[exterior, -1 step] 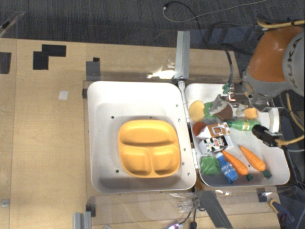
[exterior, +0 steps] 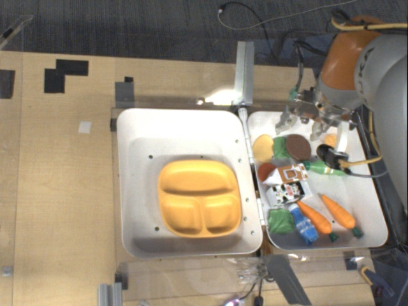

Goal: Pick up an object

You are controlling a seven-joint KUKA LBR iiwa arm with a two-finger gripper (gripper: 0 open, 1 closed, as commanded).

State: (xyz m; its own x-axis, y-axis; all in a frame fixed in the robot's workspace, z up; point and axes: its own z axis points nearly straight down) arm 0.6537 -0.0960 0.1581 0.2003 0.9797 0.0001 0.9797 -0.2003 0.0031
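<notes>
While the arm is reached in from the right, the jaws are seen hanging spread wide over the right bin's far end, nothing gripped. Two carrots, a blue bottle and a brown disc are piled there; a yellow tray is parked in the left bin.

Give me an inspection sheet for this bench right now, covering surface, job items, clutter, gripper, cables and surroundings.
Surface: wooden bench bearing two white bins side by side.
Job's things: right bin holds two carrots, a blue bottle, a brown disc, a yellow round item, green pieces and a small printed box, crowded together.
Clutter: left bin holds a yellow divided tray.
Gripper: gripper sits over the right bin's far edge; finger state unclear.
Cables: a thin cable loops on the floor behind the bench.
Surroundings: dark carpet; black marks on the bench.
</notes>
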